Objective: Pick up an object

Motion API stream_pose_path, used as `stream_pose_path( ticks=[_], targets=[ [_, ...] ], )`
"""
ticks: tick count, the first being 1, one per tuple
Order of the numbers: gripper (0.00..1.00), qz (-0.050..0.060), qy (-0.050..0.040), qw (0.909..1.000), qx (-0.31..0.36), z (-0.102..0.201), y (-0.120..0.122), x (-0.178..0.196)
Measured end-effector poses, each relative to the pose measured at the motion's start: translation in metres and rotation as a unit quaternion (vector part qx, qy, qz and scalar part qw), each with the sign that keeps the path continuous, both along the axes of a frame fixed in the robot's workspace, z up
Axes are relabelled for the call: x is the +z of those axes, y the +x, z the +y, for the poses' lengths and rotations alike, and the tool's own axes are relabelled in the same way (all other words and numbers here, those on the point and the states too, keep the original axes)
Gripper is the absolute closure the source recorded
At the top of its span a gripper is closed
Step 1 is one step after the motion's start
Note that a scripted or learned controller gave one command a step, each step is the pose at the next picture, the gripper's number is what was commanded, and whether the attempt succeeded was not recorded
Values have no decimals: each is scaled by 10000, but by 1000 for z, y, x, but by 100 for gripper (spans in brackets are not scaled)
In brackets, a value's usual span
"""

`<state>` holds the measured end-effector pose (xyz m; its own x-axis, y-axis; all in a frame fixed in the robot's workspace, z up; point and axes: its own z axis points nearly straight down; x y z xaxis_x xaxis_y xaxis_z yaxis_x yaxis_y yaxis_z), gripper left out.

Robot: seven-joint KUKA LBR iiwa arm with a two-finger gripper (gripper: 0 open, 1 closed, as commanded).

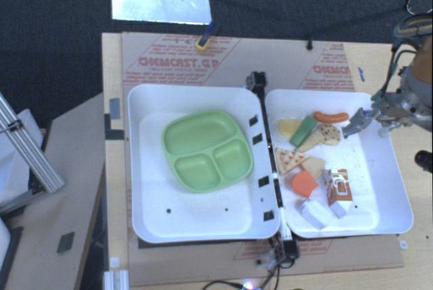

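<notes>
One sausage [331,117] nearest the gripper [353,125] (state: cannot tell); light, smooth, likely slippery, so grasp mid-length.

- One fixed camera looks down from above at a slant.
- It stands far enough back to take in the whole worktop [169,55] and both bins: left bin [145,214], right bin [385,177].
- The arm [416,89] enters at the picture's right edge.

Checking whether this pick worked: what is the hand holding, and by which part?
Nothing is held. The hand hovers over the right bin, beside the sausage.
</notes>
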<state>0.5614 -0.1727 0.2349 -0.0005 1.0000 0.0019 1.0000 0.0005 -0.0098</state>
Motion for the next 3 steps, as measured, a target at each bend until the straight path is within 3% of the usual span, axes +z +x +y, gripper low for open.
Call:
stream_pose_path(
  ticks=[1, 3],
  targets=[
    [0, -56, -12, 10000, 14, 0, 2, 6],
    [0, -33, -3, 10000, 5, 12, -5, -92]
  ],
)
